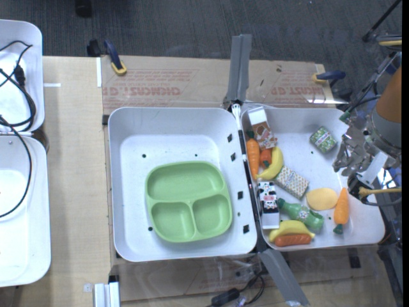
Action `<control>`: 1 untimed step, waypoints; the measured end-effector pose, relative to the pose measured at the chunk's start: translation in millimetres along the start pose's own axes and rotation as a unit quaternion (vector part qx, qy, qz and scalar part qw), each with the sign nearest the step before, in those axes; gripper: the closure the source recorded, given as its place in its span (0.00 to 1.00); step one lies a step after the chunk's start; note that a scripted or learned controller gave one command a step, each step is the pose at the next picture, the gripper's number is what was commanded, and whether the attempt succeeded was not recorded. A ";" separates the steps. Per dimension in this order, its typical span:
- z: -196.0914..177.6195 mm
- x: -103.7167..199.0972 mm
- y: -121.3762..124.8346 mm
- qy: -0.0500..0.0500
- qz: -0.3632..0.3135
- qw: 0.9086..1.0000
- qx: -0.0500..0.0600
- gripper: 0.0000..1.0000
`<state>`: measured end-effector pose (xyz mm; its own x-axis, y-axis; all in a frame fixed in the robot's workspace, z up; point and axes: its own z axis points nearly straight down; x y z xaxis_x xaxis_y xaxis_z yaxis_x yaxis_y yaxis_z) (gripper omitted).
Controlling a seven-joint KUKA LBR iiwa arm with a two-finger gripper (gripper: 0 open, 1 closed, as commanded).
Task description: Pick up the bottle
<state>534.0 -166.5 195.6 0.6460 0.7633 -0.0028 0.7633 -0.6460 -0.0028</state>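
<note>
Green bottle lies on its side low in the right bin, neck pointing left toward a small milk carton, with a banana and a red sausage just below it and a yellow lemon just to its upper right. Over at the bin's right edge hangs the gripper, well apart from the bottle, up and to its right, above an orange carrot. Whether its fingers are spread or closed, I cannot tell. Nothing sits between them. A green divided plate rests in the left bin.
</note>
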 end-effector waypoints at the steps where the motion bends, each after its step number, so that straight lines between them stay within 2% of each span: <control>1: 102.3 19.1 -44.5 0.002 -0.001 1.000 -0.002 0.00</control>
<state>512.0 -123.3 93.4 0.6439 0.7651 0.0003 0.7651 -0.6439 0.0020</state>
